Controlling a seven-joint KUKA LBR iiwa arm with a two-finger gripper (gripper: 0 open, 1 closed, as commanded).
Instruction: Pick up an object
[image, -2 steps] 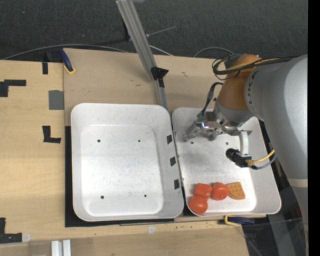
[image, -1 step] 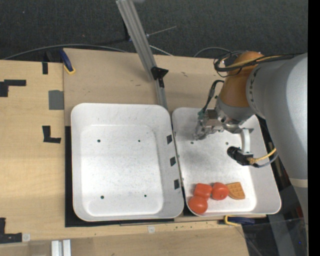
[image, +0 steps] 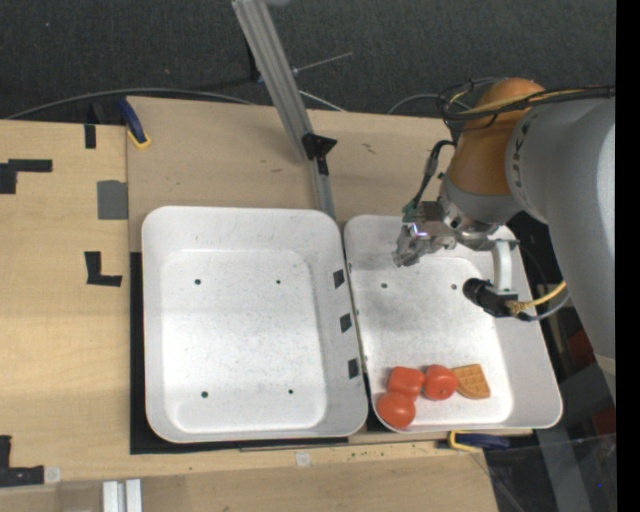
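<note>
Reaching arm: the grey arm (image: 560, 190) came in from the right, its orange band (image: 485, 150) sitting above the wrist.
Gripper: the gripper (image: 408, 252) hung over the far left part of the right bin (image: 520, 345), near that bin's back rim; how far its tips were parted could not be told, and nothing showed between them.
Objects: three red rounded pieces (image: 415, 392) lay bunched together at the near edge of the right bin, with an orange-tan piece (image: 472, 381) just beside them on the right.
Gap: the gripper stood well apart from those pieces.
Left bin: the left bin (image: 240, 320) sat touching the right one along their shared edge.
Bench: a wooden bench (image: 60, 330) bore both bins.
</note>
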